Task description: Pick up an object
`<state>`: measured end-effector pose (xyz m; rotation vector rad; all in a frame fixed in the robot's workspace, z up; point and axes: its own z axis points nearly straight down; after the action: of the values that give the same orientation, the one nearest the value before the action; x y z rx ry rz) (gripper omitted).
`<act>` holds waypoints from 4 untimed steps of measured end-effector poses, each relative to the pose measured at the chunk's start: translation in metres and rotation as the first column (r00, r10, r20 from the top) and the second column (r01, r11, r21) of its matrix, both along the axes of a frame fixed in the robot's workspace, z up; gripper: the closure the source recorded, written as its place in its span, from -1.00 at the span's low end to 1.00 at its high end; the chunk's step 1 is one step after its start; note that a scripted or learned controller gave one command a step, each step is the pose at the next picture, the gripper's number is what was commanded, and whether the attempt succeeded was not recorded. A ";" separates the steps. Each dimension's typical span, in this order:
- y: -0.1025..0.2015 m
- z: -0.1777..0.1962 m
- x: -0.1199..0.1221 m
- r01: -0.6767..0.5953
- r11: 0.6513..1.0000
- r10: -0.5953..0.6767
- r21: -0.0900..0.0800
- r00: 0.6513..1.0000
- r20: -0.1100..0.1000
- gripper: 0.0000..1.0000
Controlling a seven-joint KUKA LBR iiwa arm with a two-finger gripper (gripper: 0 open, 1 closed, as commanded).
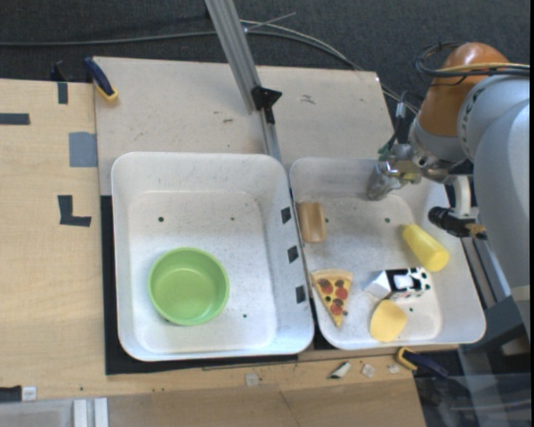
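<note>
The right bin [356, 178] holds a brown cylinder [311, 221] near its left wall, a pizza slice [333, 294], a yellow cylinder [424, 246], a white block with black patches [400, 283] and a yellow round piece [389, 321]. My gripper [378, 188] hangs over the bin's far right part, above bare floor and apart from all of them. Nothing shows between its fingers.
The left bin [133, 238] holds a green bowl [189, 286]. A slanted metal pole [236, 38] crosses the bench behind the bins. A blue and yellow tool [101, 79] lies at the far left of the bench.
</note>
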<state>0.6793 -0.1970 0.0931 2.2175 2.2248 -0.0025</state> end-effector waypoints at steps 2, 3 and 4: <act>0.003 0.057 -0.004 0.003 1.000 -0.003 0.001 1.000 0.004 1.00; 0.004 0.112 -0.003 0.002 1.000 -0.002 0.001 1.000 0.005 1.00; 0.057 0.104 -0.004 -0.001 1.000 0.001 0.003 1.000 -0.004 1.00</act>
<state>0.6754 -0.1396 0.1972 2.2201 2.2292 -0.0034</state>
